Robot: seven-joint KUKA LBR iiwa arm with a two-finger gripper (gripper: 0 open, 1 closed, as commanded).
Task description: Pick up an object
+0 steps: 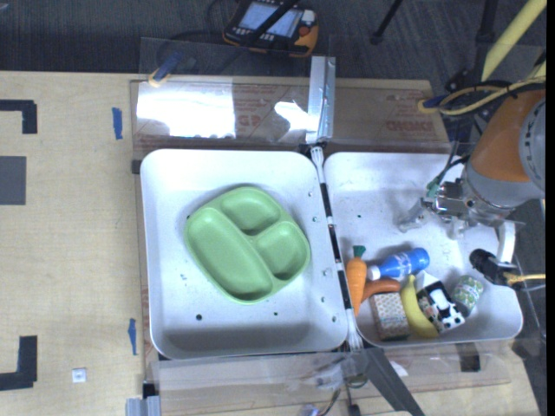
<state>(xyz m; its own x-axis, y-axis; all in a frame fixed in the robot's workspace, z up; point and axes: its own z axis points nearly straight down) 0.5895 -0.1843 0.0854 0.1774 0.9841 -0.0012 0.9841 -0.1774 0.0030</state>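
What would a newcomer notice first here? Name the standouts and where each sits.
The green divided plate catches the eye first, lying alone in the left bin. Next comes the bright clutter at the near edge of the right bin: a carrot, a blue bottle and a banana. The gripper hangs above that bin's far side.

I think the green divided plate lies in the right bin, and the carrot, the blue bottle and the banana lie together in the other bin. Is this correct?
Not quite: the bins are swapped. The camera view shows the green divided plate in the left bin, while the carrot, the blue bottle and the banana lie together in the right bin.
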